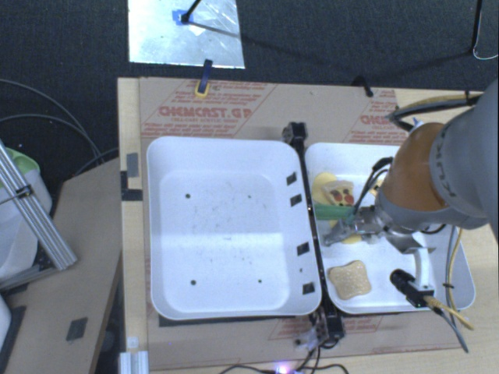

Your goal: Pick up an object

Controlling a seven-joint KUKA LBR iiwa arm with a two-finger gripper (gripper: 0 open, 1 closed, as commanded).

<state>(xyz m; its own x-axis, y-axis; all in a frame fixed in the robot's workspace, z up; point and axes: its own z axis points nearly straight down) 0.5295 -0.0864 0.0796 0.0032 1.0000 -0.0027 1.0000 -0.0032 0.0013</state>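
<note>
Your arm (437,178) reached in from the right and hung over the right bin (373,153), covering most of its right half. The left bin (226,142) had no part in this. The gripper (337,233) was low against the right bin's left wall, about halfway along it. You could not tell how far open it was, or whether it had hold of anything. Two things lay within reach: a yellow toy (331,189) with red and green on it, just beyond the gripper toward the far-left corner, and a bread slice (350,280) in the near-left corner. This looked like the approach-and-grasp step, with nothing lifted yet. Next you would need to close on the toy, then raise straight up, clear of the wall.
</note>
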